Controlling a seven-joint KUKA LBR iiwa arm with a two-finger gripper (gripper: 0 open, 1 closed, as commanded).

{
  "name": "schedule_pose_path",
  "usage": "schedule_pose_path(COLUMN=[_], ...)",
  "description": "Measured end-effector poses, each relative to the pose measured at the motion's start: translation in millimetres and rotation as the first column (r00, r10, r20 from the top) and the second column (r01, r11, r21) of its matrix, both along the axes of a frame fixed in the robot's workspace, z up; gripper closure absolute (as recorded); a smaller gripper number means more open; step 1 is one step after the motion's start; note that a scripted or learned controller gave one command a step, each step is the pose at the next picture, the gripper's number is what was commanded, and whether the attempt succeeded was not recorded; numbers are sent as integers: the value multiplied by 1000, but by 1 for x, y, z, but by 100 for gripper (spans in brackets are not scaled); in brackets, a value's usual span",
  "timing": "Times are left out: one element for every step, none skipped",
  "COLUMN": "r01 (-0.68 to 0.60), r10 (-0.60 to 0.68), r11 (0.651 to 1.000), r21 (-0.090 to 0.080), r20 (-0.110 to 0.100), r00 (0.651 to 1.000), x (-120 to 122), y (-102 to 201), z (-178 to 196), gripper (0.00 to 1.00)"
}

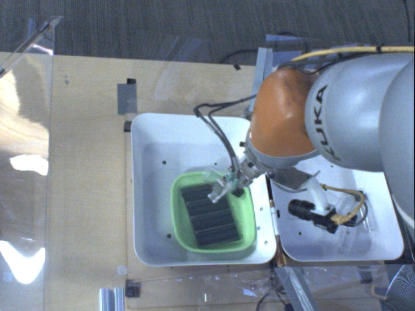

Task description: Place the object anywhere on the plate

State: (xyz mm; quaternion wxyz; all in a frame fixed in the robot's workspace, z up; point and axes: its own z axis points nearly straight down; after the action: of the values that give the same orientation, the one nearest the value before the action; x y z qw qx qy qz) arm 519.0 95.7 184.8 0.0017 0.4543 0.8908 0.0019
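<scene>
Pale wooden desk [78,173] with grey carpet beyond it carries two shallow white bins side by side. We start at the gripper [222,190].

It hangs low over the left bin [149,141], above the far right part of the green plate [245,207]. Its tip overlaps the far right corner of the dark ribbed object [207,219] in this view. We cannot tell how far the gripper is open. We also cannot tell whether it grips that corner, merely touches it, or hovers just above it.

The dark ribbed object lies flat inside the plate, wholly within its rim. From the gripper, most of the object lies toward the camera and slightly to the view's left. Its long axis runs from the plate's far edge to its near edge, leaning a little to the right at the near end. The ribs cross that axis.

The plate sits in the near right part of the left bin, close to the wall shared with the right bin [382,238]. The grey arm [350,109], with its orange band [282,118], reaches in from the right and crosses above the right bin.

In our judgement the object already rests on the plate, so placement looks done or nearly done. What remains is a clean release, if any hold exists, and a straight lift. The risk is dragging the object's corner up or sideways on withdrawal.
</scene>
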Motion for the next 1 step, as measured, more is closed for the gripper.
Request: schedule_pose_path(r01=[29], r10=[-29], r11=[1000], r21=[0], r20=[2], r00=[1000], x=[15], y=[-41], z=[15], gripper=[0])
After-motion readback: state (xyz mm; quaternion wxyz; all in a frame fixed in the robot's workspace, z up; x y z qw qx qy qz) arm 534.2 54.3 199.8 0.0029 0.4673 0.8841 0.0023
